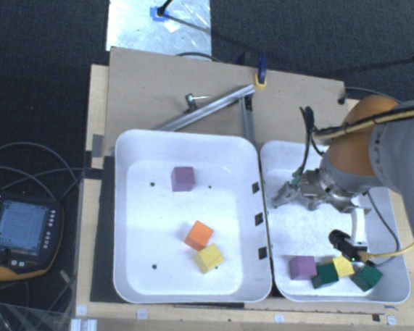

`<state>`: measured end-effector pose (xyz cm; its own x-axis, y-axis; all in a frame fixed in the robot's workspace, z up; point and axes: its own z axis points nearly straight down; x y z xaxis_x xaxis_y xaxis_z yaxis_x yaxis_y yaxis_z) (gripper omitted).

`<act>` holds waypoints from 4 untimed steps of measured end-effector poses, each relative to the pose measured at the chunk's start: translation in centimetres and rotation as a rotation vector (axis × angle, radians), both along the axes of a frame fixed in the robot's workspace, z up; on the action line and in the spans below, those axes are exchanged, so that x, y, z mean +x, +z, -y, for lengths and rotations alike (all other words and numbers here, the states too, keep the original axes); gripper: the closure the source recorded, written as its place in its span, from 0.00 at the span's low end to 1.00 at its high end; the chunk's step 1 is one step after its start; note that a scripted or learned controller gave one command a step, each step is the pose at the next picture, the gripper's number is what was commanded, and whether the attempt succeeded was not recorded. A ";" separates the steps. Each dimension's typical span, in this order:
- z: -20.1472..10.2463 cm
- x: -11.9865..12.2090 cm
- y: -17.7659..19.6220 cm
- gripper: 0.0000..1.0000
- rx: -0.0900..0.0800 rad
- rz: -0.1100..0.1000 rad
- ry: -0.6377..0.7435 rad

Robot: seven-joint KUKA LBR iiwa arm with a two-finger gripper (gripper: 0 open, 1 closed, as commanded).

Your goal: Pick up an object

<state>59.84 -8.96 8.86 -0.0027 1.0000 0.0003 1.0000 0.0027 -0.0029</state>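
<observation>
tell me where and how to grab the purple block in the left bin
Probably from straight above, fingers closing on two opposite side faces of the purple block. It sits alone in the left bin, apart from the orange block and the walls, so every side is free. It lies slightly turned, so line the gripper up with its faces.

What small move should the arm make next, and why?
Probably shift toward the near corner of the right bin and descend: the gripper sits over bare floor, while the purple block and its neighbours cluster there.
</observation>
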 end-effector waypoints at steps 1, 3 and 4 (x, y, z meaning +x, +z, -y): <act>0.0 0.2 1.3 1.00 0.000 0.007 0.002; -0.5 0.6 12.7 1.00 -0.002 0.012 0.002; -0.9 1.2 17.3 1.00 -0.001 0.010 0.003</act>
<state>61.08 -8.03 26.16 -0.0054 1.0000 -0.0010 1.0000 0.0054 0.0075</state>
